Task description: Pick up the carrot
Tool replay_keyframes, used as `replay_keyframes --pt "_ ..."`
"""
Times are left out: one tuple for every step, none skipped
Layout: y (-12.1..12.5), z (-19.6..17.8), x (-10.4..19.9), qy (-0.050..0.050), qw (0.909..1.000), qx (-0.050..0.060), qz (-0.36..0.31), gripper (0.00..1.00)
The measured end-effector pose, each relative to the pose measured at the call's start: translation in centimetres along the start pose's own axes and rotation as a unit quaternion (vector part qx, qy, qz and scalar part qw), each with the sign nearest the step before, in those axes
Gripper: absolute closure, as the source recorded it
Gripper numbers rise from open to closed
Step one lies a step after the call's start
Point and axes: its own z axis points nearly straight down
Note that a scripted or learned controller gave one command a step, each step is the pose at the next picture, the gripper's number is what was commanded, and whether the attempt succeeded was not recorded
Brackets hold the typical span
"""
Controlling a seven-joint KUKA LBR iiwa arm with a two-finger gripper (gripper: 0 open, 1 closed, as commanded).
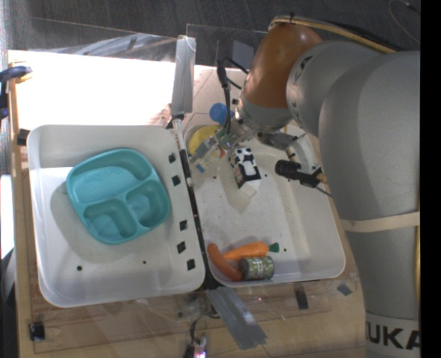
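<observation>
The orange carrot [247,250] with a green tip lies near the front of the right bin [310,233], its tip pointing right. My gripper [219,143] hangs over the far left part of that bin, well behind the carrot, close above a yellow object [200,136]. The big grey arm and its orange wrist band hide much of the bin's far side.
A reddish sausage [223,262] and a small tin can [258,268] lie against the carrot at the front. A white carton with cow spots [245,168] and a blue piece [219,112] are near the gripper. The left bin [48,259] holds a teal divided plate [119,195].
</observation>
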Motion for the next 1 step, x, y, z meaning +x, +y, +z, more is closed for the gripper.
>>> replay_keyframes --pt "0.51 -2.69 0.86 0.005 0.9855 -0.002 -0.170 1.00"
